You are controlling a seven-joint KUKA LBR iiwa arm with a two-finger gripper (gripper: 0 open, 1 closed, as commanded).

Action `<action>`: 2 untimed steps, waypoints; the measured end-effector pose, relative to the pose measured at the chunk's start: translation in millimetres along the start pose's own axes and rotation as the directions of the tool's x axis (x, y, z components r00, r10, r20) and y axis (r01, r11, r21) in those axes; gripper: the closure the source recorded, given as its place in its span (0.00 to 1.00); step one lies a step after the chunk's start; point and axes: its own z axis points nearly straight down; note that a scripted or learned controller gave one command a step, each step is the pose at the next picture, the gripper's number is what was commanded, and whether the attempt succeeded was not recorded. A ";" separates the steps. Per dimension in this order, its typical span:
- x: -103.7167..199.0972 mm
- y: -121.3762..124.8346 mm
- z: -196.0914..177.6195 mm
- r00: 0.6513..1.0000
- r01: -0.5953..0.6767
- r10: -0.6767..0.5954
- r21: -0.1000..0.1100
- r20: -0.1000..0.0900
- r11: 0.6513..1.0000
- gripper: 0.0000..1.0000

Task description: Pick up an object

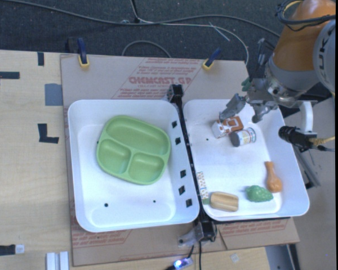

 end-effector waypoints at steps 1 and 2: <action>0.2 2.0 -6.7 1.000 0.003 -0.003 -0.012 0.001 1.000 0.00; 5.4 3.1 38.0 1.000 0.002 -0.002 -0.008 0.002 1.000 0.00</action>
